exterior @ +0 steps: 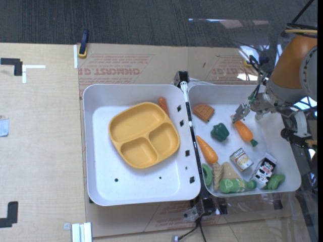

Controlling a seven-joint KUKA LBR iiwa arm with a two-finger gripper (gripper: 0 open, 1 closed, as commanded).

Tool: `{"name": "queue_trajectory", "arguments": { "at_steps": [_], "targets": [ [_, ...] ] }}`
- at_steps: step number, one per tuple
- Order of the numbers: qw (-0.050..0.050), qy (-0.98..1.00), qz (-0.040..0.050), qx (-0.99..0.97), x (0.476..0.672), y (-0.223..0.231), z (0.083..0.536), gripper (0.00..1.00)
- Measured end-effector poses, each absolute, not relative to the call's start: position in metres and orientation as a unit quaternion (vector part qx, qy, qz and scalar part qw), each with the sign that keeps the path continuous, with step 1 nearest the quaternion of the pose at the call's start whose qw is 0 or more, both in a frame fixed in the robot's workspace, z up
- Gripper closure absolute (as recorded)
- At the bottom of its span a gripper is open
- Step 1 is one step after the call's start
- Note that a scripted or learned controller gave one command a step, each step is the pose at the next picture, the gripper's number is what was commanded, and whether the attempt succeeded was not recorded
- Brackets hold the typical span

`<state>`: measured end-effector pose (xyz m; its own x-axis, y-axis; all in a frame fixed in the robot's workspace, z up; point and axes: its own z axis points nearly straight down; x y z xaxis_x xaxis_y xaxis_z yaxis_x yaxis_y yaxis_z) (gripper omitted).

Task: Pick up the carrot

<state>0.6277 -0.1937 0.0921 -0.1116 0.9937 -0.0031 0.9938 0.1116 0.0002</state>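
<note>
Two carrots lie in the right bin [290,150]. One carrot [244,131] is short, with a green stem end toward the lower right, and lies in the middle of the bin. The other carrot [207,149] is longer and lies along the bin's left wall. My gripper [241,113] hangs at the end of the grey arm with the orange band, just above and slightly left of the short carrot's upper tip. Nothing shows in the gripper.
A green pepper [220,131] and a brown waffle [203,112] sit left of the gripper. A can [241,160], a black-and-white carton [264,170] and green toys [234,185] crowd the bin's front. The left bin [101,170] holds a yellow divided plate [144,135] and a sausage [162,105].
</note>
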Motion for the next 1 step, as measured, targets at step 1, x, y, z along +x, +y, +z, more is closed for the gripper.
{"name": "queue_trajectory", "arguments": {
  "at_steps": [1],
  "targets": [
    [0.003,0.745,-0.0011,0.667,0.6283,-0.1945,0.1018,1.0]
  ]
}}
